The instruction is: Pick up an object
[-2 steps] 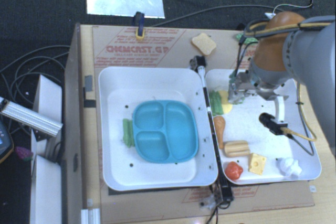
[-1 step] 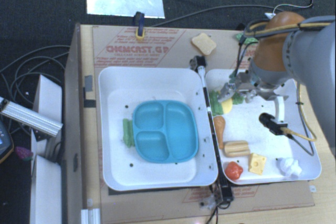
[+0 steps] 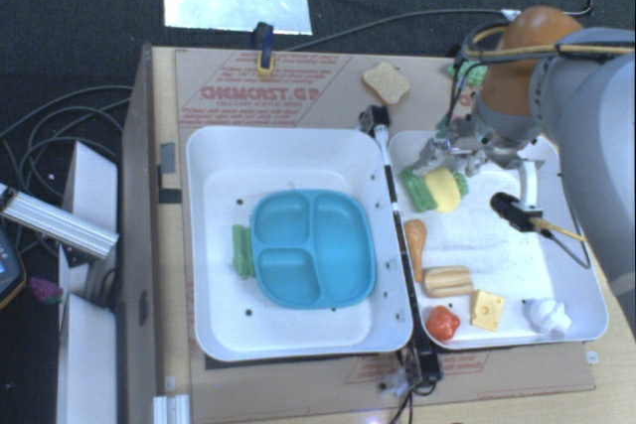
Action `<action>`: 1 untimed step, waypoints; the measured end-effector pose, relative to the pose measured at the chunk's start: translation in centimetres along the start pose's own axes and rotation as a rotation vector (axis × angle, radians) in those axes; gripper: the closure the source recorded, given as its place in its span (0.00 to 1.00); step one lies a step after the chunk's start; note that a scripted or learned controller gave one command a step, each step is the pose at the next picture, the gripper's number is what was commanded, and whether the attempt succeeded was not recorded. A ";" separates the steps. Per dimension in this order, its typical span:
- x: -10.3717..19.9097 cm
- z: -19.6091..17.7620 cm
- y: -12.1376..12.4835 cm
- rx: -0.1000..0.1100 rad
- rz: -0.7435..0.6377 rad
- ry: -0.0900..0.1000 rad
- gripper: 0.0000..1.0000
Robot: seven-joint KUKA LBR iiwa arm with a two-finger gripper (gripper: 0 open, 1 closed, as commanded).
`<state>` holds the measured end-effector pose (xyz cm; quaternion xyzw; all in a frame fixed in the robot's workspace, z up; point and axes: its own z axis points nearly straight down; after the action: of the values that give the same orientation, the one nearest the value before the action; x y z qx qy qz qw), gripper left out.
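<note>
Gripper (image 3: 449, 157) positioned low over right bin (image 3: 581, 298), directly above yellow-and-green corn piece (image 3: 437, 190) at bin's upper left. Claw state: cannot tell. Blue divided plate (image 3: 313, 248) and green bean (image 3: 240, 251) lying in left bin (image 3: 214, 313).

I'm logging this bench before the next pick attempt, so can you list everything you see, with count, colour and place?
bins: 2, white, side by side on the bench
divided plate: 1, blue, left bin centre
bean pod: 1, green, left bin, beside the plate
corn cob: 1, yellow and green, right bin top
hot dog: 1, tan, right bin
cheese wedge: 1, yellow, right bin bottom
tomato: 1, red, right bin bottom
bread slice: 1, tan, behind the bins
gripper: 1, metal, above the corn cob
</note>
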<state>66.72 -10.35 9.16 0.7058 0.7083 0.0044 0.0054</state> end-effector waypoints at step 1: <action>1.4 -0.1 -1.7 -0.007 0.001 -0.002 0.00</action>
<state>65.05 -8.99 9.25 0.7060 0.7081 0.0061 0.0086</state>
